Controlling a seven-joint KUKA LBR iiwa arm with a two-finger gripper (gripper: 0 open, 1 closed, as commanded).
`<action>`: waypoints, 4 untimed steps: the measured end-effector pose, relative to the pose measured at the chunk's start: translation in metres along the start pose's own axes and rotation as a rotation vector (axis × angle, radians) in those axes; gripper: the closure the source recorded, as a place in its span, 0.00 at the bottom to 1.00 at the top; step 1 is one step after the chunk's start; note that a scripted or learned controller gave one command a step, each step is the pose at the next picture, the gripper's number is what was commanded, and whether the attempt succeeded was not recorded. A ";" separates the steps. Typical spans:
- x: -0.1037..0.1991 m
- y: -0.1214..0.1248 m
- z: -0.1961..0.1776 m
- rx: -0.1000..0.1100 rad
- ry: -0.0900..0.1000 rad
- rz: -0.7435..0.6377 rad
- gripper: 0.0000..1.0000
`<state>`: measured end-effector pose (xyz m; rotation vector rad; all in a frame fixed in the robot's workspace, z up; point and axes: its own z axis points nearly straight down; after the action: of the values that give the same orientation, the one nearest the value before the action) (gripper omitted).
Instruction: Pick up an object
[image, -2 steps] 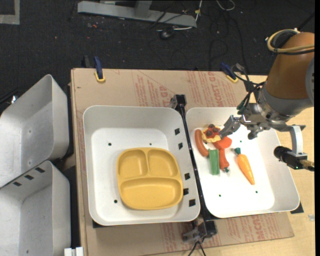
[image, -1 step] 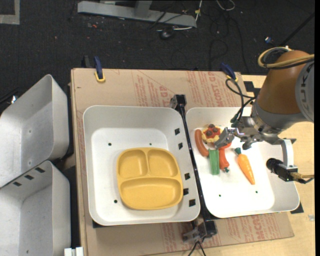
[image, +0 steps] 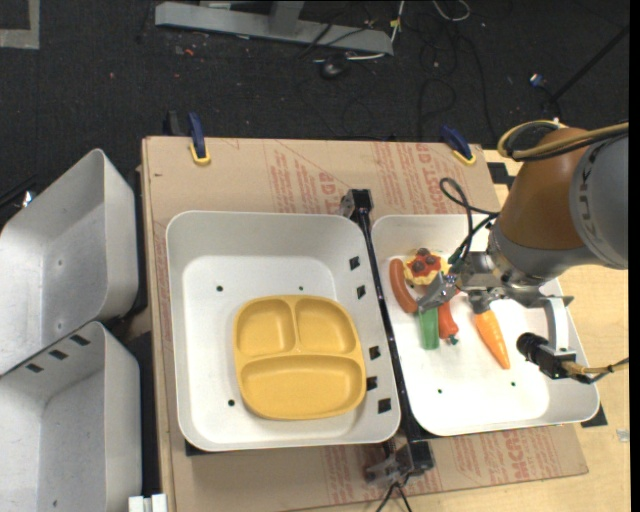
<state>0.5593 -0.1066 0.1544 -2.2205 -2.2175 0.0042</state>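
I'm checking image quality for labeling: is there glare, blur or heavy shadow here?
Camera view: even light, sharp across both bins; mild glare on the left bin; soft shadow under the arm onto the right bin; floor behind is dark.

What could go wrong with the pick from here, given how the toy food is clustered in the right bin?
The hot dog, pizza slice, green piece and carrot lie tightly packed beside the gripper, so closing there may catch two items or knock one aside. The hot dog also sits close to the right bin wall, which might block a finger. The arm covers part of the cluster, so a hidden item could shift unnoticed.
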 end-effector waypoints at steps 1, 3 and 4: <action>-0.003 -0.001 0.064 0.002 0.000 0.000 0.00; -0.011 -0.001 -0.010 -0.008 -0.002 0.001 1.00; -0.022 -0.003 -0.061 -0.009 -0.002 0.001 1.00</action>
<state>0.5568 -0.1283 0.2155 -2.2274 -2.2223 -0.0036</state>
